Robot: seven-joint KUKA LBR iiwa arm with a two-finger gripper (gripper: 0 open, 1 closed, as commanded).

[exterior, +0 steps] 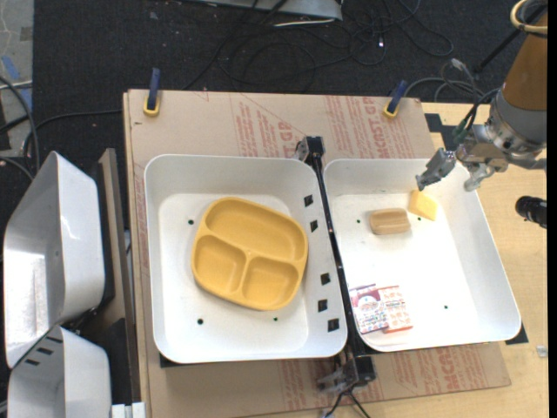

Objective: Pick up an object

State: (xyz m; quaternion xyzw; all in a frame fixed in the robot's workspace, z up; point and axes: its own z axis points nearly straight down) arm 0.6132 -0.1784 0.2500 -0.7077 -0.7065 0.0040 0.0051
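A: Where is the claw [452, 172]?

B: In the camera view it hangs over the far right corner of the right bin [487, 259], at the end of the grey arm [522, 116] with its orange band. 2 fingers show: one [432, 171] slanting down to the left, the other [478, 175] out to the right.

A: How far open?

B: Spread wide, with plain bin wall showing between the tips. Nothing sits between them, so it has hold of nothing.

A: Does it touch anything?

B: The left fingertip ends just above a yellow wedge [424, 205]. I cannot tell whether they meet or merely line up.

A: How does that wedge look?

B: Small, pale yellow, flat-faced, tilted on a corner, lying on the bin floor near the far wall.

A: What lies near it?

B: A tan oblong block [390, 222] just to its left, lying flat. Nearer the front edge of the same bin, well apart from both, lies a red and white packet [381, 308].

A: And the left bin [174, 259]?

B: It bears a yellow tray [248, 252] with 3 compartments, right way up, near the middle.
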